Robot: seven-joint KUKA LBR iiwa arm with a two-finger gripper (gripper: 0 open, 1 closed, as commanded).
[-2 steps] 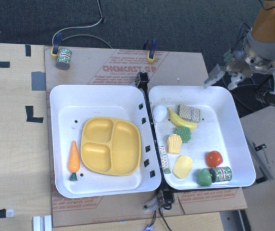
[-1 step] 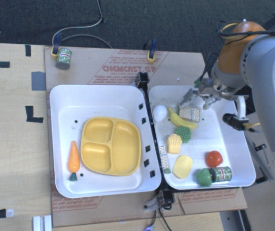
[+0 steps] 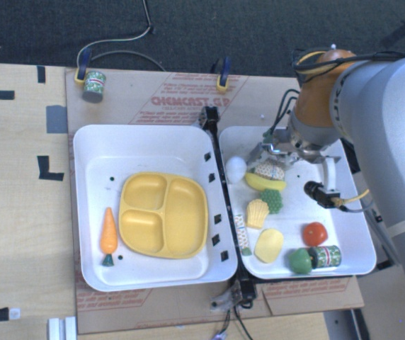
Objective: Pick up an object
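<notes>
Hovering low over the right bin [image 3: 362, 257], the fingers [image 3: 276, 154] stood just above a banana [image 3: 265, 182], though whether they were spread or shut could not be told. Broccoli [image 3: 272, 200], corn [image 3: 257, 213] and a white egg [image 3: 236, 167] lay close by. The banana looked light, stiff and smooth, best pinched across its narrow middle. A carrot [image 3: 108, 231] lay beside the yellow tray [image 3: 163, 214] in the left bin [image 3: 89, 154].

Robot lab: clamped bins [image 3: 89, 190], cables [image 3: 143, 13]
</notes>
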